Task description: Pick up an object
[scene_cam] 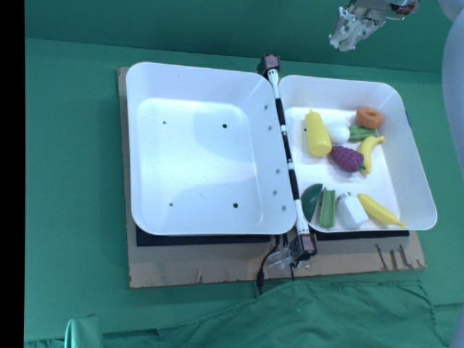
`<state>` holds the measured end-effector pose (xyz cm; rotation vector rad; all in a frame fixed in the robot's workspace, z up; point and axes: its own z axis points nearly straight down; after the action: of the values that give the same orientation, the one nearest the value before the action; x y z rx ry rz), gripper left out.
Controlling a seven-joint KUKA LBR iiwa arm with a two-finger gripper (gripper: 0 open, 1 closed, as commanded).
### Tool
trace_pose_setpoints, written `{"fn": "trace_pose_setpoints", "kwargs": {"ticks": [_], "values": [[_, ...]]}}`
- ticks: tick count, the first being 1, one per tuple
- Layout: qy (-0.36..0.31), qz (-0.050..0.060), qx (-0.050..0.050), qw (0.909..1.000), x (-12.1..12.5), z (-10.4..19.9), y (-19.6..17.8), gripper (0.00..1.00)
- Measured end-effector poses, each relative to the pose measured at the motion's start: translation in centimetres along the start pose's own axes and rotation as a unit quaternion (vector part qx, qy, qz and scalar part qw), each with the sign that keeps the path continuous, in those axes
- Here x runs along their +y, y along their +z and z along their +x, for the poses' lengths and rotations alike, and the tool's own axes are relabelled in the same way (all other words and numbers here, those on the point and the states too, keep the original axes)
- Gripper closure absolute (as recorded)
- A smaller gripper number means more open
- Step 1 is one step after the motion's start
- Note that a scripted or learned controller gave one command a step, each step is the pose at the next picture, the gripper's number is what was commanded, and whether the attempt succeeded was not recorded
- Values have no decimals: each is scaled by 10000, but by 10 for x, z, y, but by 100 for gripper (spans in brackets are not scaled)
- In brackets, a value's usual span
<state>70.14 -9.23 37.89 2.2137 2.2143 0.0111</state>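
My jaws (346,35) hang high over the far right part of the tabletop (72,158), past the far rim of the right bin (417,169) and well apart from everything in it; they grip nothing, and from this slanted view I cannot tell how they are set, since the wrist hardware crowds around them. I judge I am parked up here so the camera gets a free look at both bins before I choose a target and descend. Below me, the right bin holds all the candidates, small toy foods bunched loosely: a yellow squash-like piece (317,133) lying lengthwise near the divider rail (285,147), a white egg-shaped piece (338,132) touching it, an orange ring (369,117) toward the far edge, a green pod (360,133) beside it, a small banana (369,151) curling around a purple bunch of grapes (347,158). Toward the near edge sit a dark green wedge (312,201), a light green stick (328,208), a white blocky piece (351,212) and a second banana (378,210) lying slantwise. The squash-like piece looks the easiest: long, plump, with open floor on its near side. The left bin (145,93) sits across the rail.
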Motion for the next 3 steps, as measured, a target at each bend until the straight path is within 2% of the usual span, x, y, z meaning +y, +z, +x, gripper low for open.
{"fn": "trace_pose_setpoints", "kwargs": {"ticks": [1, 2, 3], "values": [[11, -23, -8, 10000, 0, -11, -89, 100], [57, 106, 1, 9999, -4, -93, 54, 100], [-9, 34, 8, 10000, -1, -31, 33, 100]]}}
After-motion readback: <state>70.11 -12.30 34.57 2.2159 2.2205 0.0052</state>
